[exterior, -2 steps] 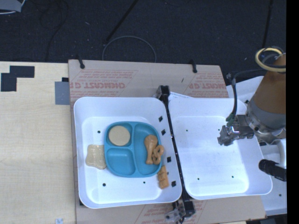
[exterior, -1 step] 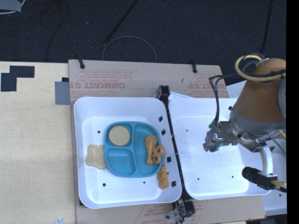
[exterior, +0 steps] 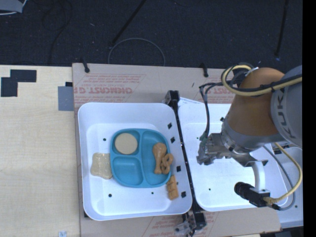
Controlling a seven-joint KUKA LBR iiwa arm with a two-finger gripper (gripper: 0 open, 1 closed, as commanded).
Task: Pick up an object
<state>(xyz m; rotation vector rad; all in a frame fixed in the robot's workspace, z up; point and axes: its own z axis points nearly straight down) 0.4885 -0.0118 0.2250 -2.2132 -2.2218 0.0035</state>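
Note:
A blue divided plate (exterior: 134, 168) lies in the left bin (exterior: 94, 117). A round tan disc (exterior: 125, 143) rests in its upper left compartment. A brown twisted piece (exterior: 162, 158) sits in its right compartment. Just off the plate's lower right corner lies a small brown piece (exterior: 172, 187). A pale beige chunk (exterior: 101, 165) touches the plate's left side. My gripper (exterior: 206, 153) hangs over the left part of the right bin (exterior: 217, 201), apart from all of these, with nothing seen in it.
A black divider (exterior: 178, 147) runs between the two bins. The arm's orange band (exterior: 254, 105) and grey wrist cover much of the right bin. Cardboard (exterior: 118, 85) lies under both bins, with wooden bench to the left.

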